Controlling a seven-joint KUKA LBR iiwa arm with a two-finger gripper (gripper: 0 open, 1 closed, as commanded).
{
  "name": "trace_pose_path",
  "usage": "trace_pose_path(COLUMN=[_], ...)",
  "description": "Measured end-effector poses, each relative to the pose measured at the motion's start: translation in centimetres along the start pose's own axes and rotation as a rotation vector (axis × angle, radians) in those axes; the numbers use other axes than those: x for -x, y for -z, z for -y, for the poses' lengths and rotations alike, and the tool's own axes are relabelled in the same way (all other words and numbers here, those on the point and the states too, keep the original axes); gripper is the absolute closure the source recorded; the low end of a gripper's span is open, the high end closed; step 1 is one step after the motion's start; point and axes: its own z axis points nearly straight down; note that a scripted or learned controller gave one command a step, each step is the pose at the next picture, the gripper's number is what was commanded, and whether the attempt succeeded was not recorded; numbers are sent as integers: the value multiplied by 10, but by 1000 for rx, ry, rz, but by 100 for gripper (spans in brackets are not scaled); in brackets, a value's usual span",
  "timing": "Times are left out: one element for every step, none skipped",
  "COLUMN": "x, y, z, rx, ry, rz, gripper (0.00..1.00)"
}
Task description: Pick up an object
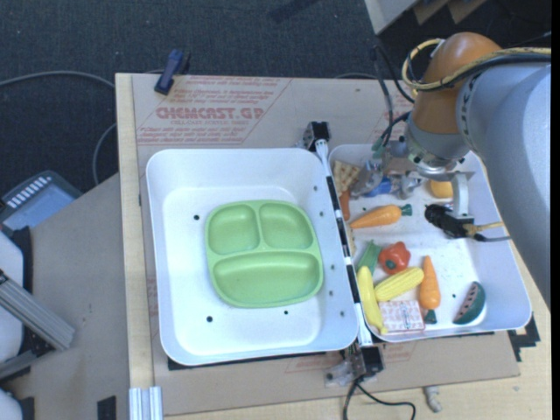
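- Pink-and-white box (402,316) sits at the near edge of the right bin (494,261), touching the banana (367,297).
- Corn cob (398,282) lies just behind the box, between the banana and the small carrot (429,289).
- Red pepper (395,255) and green piece (367,254) are just behind the corn.
- Watermelon slice (470,303) is near the bin's near right corner, apart from the cluster.
- Big carrot (378,216) lies mid-bin, green top toward the arm. Waffle (348,175) is in the far left corner.
- Gripper (398,182) is low over the bin's far end, just behind the big carrot. Can't tell if it's spread or closed.
- Left bin (166,234) holds a green divided plate (262,254), roughly centred.
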Motion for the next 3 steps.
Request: trace_pose_path(x=[6, 9, 17], y=[-1, -3, 1], z=[89, 144, 37], rx=[33, 34, 37], ry=[2, 2, 4], rz=[-2, -2, -1], gripper=[0, 0, 0])
